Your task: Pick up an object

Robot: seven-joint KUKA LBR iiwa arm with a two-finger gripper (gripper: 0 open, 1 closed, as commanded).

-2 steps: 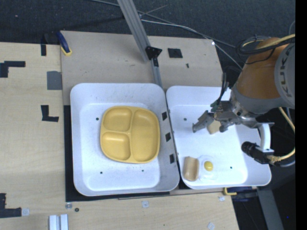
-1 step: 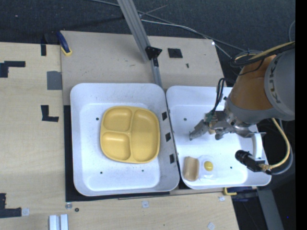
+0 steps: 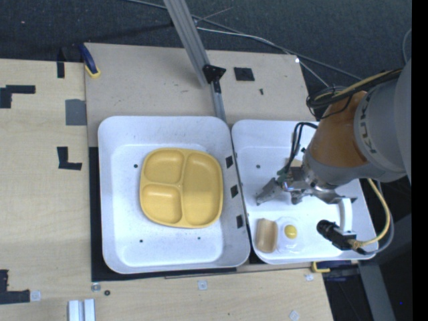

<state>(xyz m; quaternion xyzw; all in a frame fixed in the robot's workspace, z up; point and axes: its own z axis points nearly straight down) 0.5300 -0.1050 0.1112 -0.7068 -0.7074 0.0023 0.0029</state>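
Loomed over right bin [image 3: 267, 136] from 3 o'clock: arm [image 3: 348, 139], gripper [image 3: 271, 191] spread, holding nothing. At bin's 6 o'clock lay tan block [image 3: 266, 235] beside egg [image 3: 289, 232]. Yellow tray [image 3: 181, 187] sat in left bin [image 3: 120, 179].

The bench [image 3: 40, 199] has a pale, matt surface that looks like wood or board, marked with dark tape patches. Both white bins [image 3: 114, 179] [image 3: 267, 136] look like smooth moulded plastic with a dull sheen. The yellow divided plate [image 3: 181, 187] in the left bin appears to be smooth plastic with a soft gloss. The tan block [image 3: 266, 235] near the right bin's front edge looks matt. The arm's orange band [image 3: 338, 139] appears smooth and satin; the grey housing [image 3: 394, 119] looks matt. The tool [image 3: 281, 187] appears to be dull grey metal.
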